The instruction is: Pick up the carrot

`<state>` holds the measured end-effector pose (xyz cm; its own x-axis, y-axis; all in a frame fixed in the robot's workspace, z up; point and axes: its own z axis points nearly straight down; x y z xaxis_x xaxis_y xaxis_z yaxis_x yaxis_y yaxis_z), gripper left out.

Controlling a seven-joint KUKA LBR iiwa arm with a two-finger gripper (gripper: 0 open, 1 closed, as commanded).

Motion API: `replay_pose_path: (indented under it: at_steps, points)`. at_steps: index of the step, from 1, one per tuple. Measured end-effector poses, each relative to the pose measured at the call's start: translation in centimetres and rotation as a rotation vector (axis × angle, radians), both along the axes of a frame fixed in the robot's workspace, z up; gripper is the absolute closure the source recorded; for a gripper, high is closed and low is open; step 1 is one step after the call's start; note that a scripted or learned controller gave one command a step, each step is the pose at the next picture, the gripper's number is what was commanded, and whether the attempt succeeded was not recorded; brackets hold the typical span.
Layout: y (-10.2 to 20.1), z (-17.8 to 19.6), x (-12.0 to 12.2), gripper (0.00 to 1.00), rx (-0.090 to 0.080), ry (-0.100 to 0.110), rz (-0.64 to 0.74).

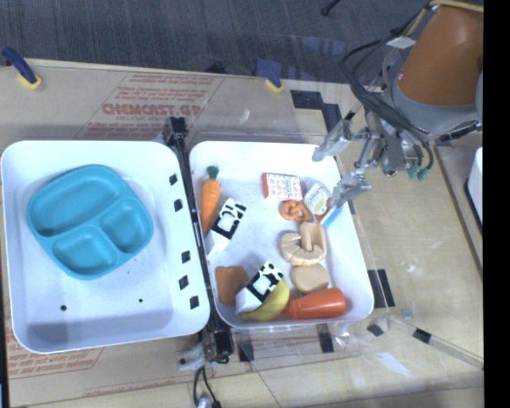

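- Gripper [343, 166] poised at the far right rim of the right-hand bin [362, 266], two grey fingers spread wide apart, nothing between them.
- Upper fingertip [321, 150] over the bin's back rim, lower fingertip [347, 185] just inside the right wall.
- Grey arm [408, 134] behind the gripper, leading off to the right under the orange band [442, 53], cables looped around the wrist.
- Carrot [209, 201] well to the left of the gripper, across the bin, lying along the left wall with green top pointing to the back; untouched and clear of the fingers.
- Small packet [316, 200] just below and left of the lower fingertip, close to it; contact impossible to judge.
- Red-and-white patterned box [281, 184] left of the gripper, between it and the carrot.
- Pretzel-like orange ring [291, 212] below the box, beside the packet.
- Black-and-white cube [229, 219] right beside the carrot.
- Further toward the front from the gripper: tan bread-like pieces [304, 245], a red pepper-like item [316, 304], a banana [272, 303], a second black-and-white cube [263, 282] and a brown slab [229, 282].
- Farthest left of the gripper, the second bin [17, 228] bearing a blue divided plate [89, 219].
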<state>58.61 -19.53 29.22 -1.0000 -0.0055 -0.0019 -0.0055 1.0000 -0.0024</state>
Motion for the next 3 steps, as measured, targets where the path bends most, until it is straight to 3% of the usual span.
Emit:
replay_pose_path:
  at_steps: [1,2,3]
  points:
    - [1.4,-18.3,-0.2,0.0,0.007,0.013,0.069]
    - [1.6,-16.5,0.5,1.0,0.001,-0.003,0.08]
    - [1.6,-16.5,0.5,0.0,0.001,-0.002,0.081]
